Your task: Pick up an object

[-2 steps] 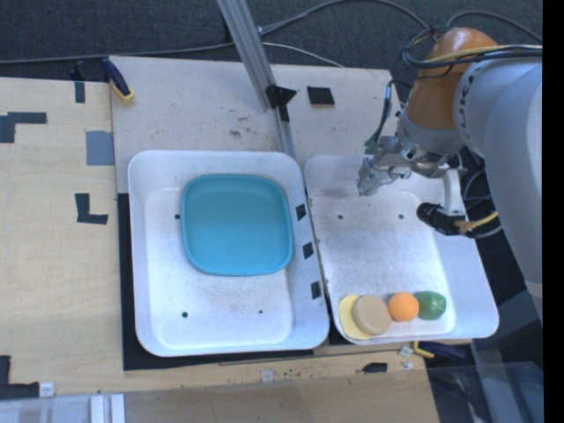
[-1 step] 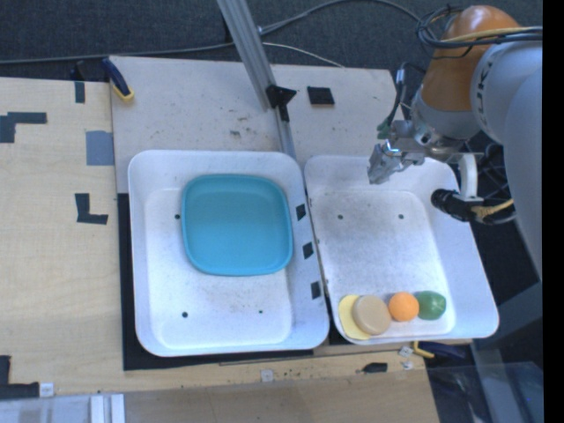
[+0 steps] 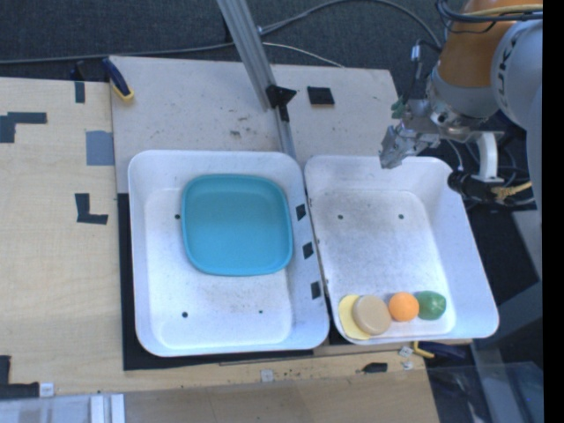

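Along the near edge of the right bin [image 3: 458,236] lie a tan round object [image 3: 372,315] on a yellow piece [image 3: 349,317], an orange ball [image 3: 404,307] and a green object [image 3: 431,304]. A turquoise square plate [image 3: 237,225] rests in the left bin [image 3: 159,254]. My gripper [image 3: 393,152] hangs over the far edge of the right bin, well away from the small objects, with nothing seen in it.
A slanted metal pole [image 3: 256,51] rises behind the bins. Cables [image 3: 480,183] run beside the arm at the right. A yellow-tipped tool [image 3: 119,82] lies at the bench's far left. Black tape marks dot the wooden surface.
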Controlling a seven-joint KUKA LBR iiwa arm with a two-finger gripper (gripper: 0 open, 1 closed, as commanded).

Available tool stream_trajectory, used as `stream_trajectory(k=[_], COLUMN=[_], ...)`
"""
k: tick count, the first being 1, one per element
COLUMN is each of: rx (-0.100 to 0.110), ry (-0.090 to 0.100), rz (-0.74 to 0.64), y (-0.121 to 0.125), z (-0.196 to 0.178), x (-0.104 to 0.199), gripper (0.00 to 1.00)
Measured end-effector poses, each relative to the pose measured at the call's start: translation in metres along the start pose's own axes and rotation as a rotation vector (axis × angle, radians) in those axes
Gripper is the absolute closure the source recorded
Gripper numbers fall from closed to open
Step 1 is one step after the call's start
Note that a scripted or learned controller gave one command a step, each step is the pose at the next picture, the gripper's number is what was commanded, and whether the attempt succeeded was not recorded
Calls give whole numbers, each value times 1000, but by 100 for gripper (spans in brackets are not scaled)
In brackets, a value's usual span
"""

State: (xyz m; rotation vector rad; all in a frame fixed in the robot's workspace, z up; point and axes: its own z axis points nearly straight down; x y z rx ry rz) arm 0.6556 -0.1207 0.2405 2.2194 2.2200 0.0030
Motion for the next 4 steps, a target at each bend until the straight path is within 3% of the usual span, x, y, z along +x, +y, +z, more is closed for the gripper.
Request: stream_trajectory(k=[2,4], rx=[4,3], ry=[1,1], rz=[-3,-4], y=[-43,-90], z=[21,0], x=[87,176], gripper=[100,100])
